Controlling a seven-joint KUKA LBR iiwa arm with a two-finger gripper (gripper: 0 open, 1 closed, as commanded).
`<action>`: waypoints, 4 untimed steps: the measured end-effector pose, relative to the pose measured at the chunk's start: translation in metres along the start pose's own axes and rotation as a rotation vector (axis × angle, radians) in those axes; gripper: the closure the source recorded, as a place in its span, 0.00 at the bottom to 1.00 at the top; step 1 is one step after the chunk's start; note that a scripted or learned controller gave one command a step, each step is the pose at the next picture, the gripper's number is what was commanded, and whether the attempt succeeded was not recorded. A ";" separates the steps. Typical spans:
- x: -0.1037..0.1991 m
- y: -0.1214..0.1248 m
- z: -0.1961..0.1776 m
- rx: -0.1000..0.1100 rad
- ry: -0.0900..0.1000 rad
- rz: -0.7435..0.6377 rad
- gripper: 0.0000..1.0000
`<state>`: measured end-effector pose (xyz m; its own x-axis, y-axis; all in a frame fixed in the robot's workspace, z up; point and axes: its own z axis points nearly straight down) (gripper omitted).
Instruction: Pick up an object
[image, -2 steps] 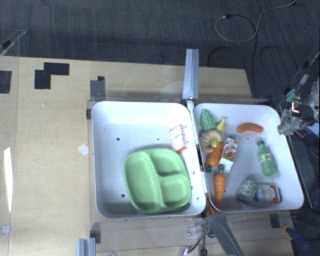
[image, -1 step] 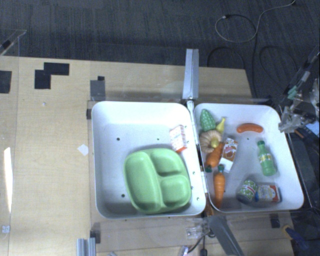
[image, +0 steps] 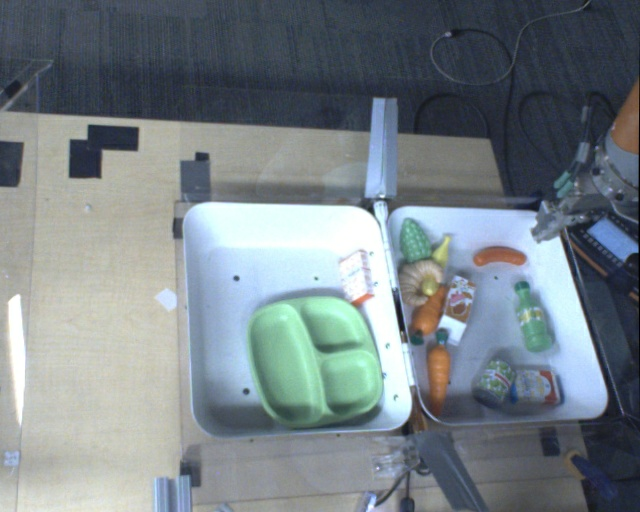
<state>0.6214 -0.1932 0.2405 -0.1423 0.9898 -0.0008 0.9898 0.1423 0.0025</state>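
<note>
Sausage (image: 499, 257) lies near far edge of right bin (image: 590, 375), closest to gripper (image: 556, 218) at bin's far right corner. We cannot tell jaws' state. We fear rim strike, or sausage rolling away; clustered carrots (image: 432, 335) invite double grab.

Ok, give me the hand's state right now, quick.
Hand: at the top right corner of the right bin, nothing seen in its grasp; open or closed cannot be told.
</note>
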 end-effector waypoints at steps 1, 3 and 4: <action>0.000 0.003 -0.010 -0.003 -0.001 -0.005 1.00; 0.001 0.008 -0.029 -0.009 -0.002 -0.013 1.00; 0.001 0.010 -0.039 -0.012 -0.003 -0.018 1.00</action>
<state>0.6312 -0.1909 0.2796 -0.1601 0.9871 -0.0042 0.9870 0.1601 0.0148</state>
